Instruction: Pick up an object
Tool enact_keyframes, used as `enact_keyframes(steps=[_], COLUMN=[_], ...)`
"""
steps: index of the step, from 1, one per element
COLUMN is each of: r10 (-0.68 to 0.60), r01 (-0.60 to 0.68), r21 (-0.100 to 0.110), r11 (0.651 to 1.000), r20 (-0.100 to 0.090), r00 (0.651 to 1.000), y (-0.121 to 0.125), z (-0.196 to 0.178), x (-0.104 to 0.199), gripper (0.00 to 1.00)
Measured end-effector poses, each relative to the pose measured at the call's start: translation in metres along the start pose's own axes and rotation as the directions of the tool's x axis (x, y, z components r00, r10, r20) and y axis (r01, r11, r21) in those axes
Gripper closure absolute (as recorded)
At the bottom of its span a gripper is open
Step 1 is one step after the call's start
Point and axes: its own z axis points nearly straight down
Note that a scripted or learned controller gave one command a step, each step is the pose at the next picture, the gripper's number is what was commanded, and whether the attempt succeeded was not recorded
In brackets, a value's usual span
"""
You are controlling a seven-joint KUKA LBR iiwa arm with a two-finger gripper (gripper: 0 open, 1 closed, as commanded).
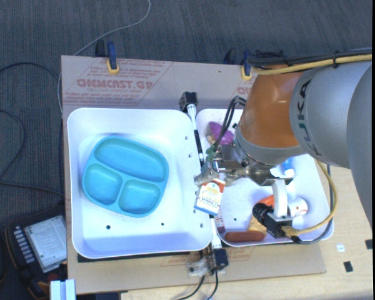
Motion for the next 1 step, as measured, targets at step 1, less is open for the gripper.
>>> enact_keyframes(steps=[1], r10=[0.0], r01=[0.0], r21=[0.0], r11=[1.0], r20=[0.001], r00=[1.0], y=[0.0007], z=[-0.0097], x=[-0.0001], gripper=[1.0])
